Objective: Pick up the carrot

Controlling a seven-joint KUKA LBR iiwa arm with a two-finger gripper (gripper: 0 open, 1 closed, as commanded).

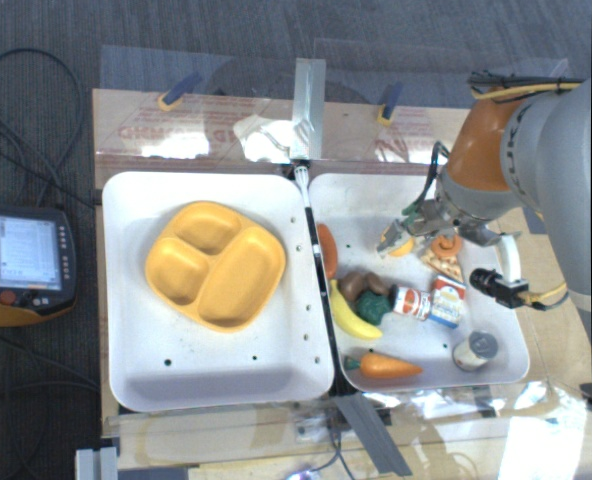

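Left bin (126, 368): a yellow divided plate (214, 264) is held. Right bin (511, 358): the carrot (388, 367) is seen at the near edge beside a banana (353, 315); the gripper (408, 236), fingers spread, is poised near the far side.

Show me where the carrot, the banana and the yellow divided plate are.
carrot (388, 367), camera view, middle of its orange body.
banana (353, 318), camera view, middle of its curved length.
yellow divided plate (216, 265), camera view, on the ridge where its compartments meet.
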